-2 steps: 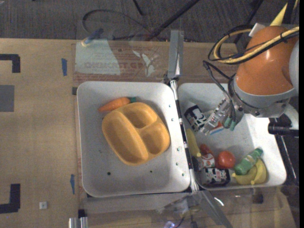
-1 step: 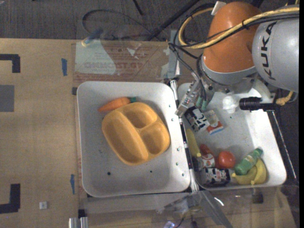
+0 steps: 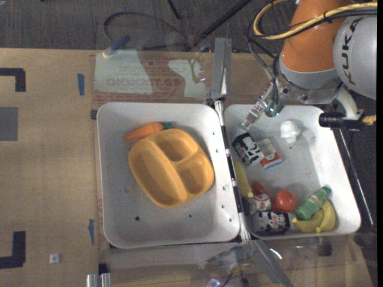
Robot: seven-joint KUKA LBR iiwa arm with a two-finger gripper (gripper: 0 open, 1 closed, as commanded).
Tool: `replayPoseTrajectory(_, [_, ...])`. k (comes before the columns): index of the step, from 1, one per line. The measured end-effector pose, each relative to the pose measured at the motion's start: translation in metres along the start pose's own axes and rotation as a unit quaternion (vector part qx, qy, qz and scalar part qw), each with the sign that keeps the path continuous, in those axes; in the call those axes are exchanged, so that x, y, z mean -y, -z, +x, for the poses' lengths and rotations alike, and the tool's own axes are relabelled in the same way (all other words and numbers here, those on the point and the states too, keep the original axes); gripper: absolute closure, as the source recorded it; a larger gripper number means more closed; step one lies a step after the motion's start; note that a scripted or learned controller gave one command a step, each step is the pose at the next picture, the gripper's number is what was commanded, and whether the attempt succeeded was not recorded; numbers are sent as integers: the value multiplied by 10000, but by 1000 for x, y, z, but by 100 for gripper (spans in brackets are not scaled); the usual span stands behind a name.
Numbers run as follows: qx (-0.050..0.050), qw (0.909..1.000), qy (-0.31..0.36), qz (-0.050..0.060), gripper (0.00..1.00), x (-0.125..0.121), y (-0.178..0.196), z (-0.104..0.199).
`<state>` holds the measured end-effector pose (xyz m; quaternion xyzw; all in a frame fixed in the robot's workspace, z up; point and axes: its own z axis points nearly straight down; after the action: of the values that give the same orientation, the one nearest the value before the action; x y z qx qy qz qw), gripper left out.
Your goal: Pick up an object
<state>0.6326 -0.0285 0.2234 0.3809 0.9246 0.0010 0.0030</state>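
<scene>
My gripper (image 3: 256, 115) hangs low over the back left corner of the right bin (image 3: 335, 178), below the grey and orange arm (image 3: 317, 34). Just in front of it lies a black and white carton (image 3: 246, 149), with a white, red and blue packet (image 3: 270, 155) beside it. A white crumpled item (image 3: 290, 130) lies to the gripper's right. Nothing shows in the gripper's grasp.
The right bin's front holds a red tomato (image 3: 285, 200), a green bottle (image 3: 312, 205), a banana (image 3: 324, 220), two small cans (image 3: 271, 222) and a yellow piece (image 3: 242, 182) along the left wall. The left bin (image 3: 114, 178) holds a yellow divided plate (image 3: 172, 167) and a carrot (image 3: 145, 131).
</scene>
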Motion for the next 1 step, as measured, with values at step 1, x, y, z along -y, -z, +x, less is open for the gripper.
replayPoseTrajectory(1, [-22,9984,-571,15,100,4,38,58])
